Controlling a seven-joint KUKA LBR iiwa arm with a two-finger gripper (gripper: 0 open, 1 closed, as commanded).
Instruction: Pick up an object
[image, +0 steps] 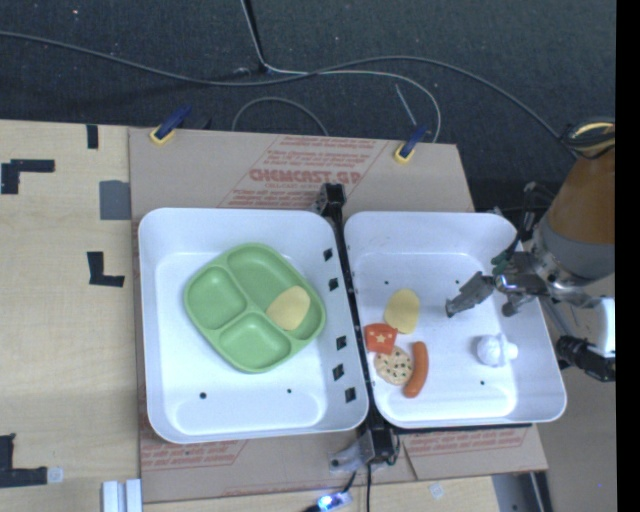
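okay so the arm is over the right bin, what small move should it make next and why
Probably lower the hand toward the white lump just below it in the picture. The hand hangs over bare floor of the right bin with nothing between its fingers, and that lump looks like the closest thing.

In the right-hand shallow white bin (440, 410) you have five small loose objects. A pale yellow rounded piece (403, 310) lies near the middle, left of centre. Just below it and to the left sits a small red-orange wedge-shaped piece (380, 336), and touching that from below is a round tan cookie with dark specks (393, 367). A slim red-orange sausage-shaped piece (416, 369) lies almost upright beside the cookie on its right. Well apart, towards the right wall, you find a small white lumpy object (490, 350).

In the left-hand white bin (165, 400), a yellow rounded lump (289, 308) rests in the right compartment of a green three-compartment plastic tray (235, 300).
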